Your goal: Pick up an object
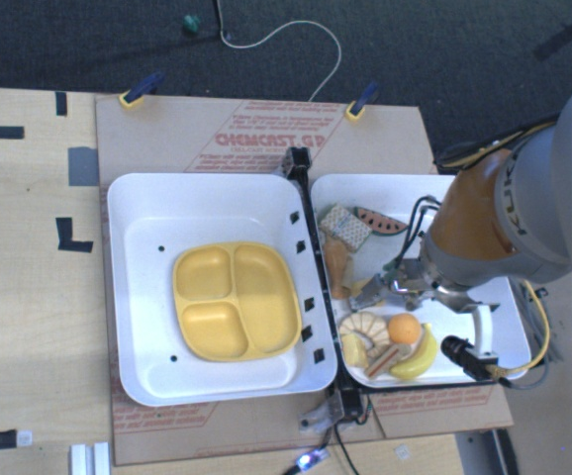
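My gripper (383,287) hangs low over the right bin (509,310), its metal tip just beside the tan toy pieces along the divider; whether my fingers are parted or closed I cannot tell (the wrist blocks the view). Nothing visibly sits between them. Just below lie an orange ball (403,330), a yellow banana (420,356) touching it, and a pale ridged round piece (361,332). Above, a checkered block (345,228) and a watermelon slice (378,221) rest near the far wall. In the left bin (143,265), a yellow divided plate (236,300) lies flat.
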{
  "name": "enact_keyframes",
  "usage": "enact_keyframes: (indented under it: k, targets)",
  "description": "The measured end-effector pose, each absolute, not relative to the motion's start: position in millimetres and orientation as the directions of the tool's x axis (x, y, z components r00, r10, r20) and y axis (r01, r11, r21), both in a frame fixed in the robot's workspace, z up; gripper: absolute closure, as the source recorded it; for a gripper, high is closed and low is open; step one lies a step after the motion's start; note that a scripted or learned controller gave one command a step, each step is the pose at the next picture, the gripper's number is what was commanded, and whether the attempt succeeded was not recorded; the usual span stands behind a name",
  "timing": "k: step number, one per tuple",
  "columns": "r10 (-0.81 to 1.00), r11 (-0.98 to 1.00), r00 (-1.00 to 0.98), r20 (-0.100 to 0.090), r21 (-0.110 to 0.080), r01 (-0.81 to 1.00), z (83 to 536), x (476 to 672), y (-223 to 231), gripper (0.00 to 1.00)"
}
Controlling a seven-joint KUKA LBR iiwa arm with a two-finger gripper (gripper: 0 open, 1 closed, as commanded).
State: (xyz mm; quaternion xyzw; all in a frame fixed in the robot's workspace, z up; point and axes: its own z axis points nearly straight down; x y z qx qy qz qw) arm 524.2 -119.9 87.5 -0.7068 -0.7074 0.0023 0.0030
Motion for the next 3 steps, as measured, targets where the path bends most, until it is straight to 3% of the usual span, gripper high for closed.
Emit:
enact_keyframes:
  k: [1,3]
  targets:
    - [1.000,0.002,-0.002,0.002,-0.005,1.000,100,525.0,-119,1.00]
    - [1.000,0.003,-0.003,0.000,0.002,1.000,209,533.7,-103,1.00]
